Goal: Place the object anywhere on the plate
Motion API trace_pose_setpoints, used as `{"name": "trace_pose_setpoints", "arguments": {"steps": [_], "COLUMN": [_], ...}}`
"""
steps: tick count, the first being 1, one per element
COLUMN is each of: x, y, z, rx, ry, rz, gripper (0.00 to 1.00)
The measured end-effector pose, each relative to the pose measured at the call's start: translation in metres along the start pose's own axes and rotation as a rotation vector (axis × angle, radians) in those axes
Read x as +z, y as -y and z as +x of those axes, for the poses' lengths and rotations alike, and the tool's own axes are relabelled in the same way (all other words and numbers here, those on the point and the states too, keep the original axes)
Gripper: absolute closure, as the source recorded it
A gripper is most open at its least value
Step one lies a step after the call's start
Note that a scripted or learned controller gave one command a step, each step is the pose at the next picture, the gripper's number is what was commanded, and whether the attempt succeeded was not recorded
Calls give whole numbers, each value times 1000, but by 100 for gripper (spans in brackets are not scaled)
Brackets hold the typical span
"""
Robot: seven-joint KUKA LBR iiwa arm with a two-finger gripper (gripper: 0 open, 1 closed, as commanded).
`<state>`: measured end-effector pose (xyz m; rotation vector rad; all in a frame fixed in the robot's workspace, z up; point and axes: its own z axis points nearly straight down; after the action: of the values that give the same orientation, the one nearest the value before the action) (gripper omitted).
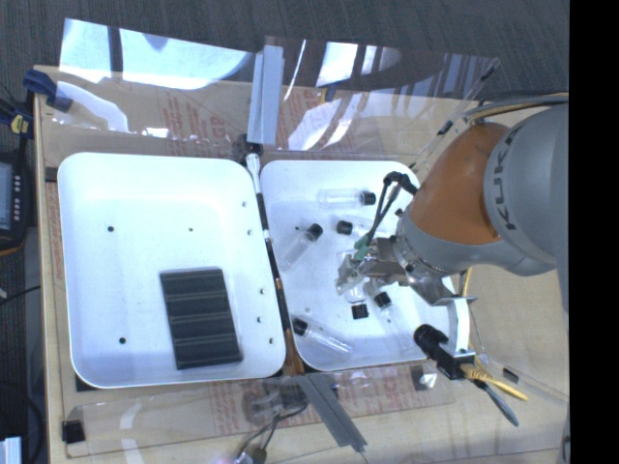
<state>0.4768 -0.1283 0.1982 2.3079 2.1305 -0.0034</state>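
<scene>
- Two shallow white bins are seen from above, side by side on a wooden desk.
- The left bin holds a dark ribbed rectangular plate, which lies flat toward the bin's lower middle, well apart from the walls above it.
- The right bin is scattered with small clear vials with black caps and a few loose black caps.
- One clear vial lies on its side near the upper wall, its black cap pointing right.
- A second vial lies tilted near the divider between the bins.
- A third vial lies near the lower wall, its black cap toward the left.
- A loose black cap sits near the bin's middle, and two more small black pieces lie just below the pincer.
- A grey arm with an orange band is reached in from the right, over the right bin.
- The pincer is lowered over the middle of the right bin, among glinting clear pieces; whether it is released or clenched cannot be told, nor whether anything is grasped.
- No vial or cap is seen on the plate; all of them lie in the right bin.
- A clear plastic sheet with bright reflections is stood along the far side of the desk.
- Yellow-handled pliers lie on the desk at the lower right, just outside the right bin.
</scene>
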Motion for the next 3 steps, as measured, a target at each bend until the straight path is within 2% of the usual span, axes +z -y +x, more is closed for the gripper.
{"name": "trace_pose_setpoints", "arguments": {"steps": [1, 2, 3], "x": [7, 8, 7], "y": [-21, 10, 16], "z": [61, 116, 181], "rx": [-38, 368, 860], "ry": [0, -3, -1], "rz": [2, 8, 7], "gripper": [100, 100, 100]}}
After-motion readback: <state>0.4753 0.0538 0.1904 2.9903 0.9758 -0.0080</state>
